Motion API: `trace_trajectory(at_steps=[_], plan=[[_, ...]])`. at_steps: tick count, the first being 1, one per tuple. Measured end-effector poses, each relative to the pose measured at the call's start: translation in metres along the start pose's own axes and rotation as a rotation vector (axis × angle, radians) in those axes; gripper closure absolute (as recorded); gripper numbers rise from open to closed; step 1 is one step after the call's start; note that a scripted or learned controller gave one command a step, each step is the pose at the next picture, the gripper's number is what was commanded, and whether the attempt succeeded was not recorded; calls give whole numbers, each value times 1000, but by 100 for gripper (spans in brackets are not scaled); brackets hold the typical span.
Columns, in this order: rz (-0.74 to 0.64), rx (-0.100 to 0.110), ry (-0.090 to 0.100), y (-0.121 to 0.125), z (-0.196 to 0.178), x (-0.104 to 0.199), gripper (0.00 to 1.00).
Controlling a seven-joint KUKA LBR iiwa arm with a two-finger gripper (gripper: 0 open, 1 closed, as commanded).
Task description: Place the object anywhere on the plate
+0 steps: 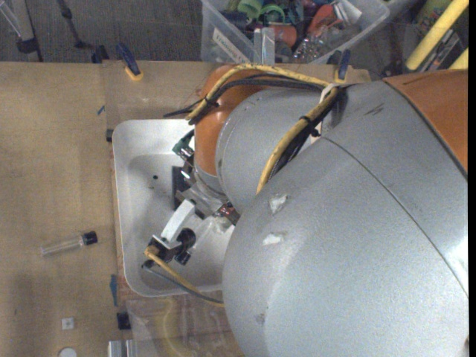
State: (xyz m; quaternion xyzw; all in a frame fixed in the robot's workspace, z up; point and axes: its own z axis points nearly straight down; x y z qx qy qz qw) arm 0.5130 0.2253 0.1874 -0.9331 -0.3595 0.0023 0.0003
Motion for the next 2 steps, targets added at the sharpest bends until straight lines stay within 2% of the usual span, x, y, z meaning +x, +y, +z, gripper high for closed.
trace_trajectory(at_steps=[1, 2], plan=[[504, 0, 9, -21, 97, -24, 100], [279, -2, 9, 8, 99, 10, 100]])
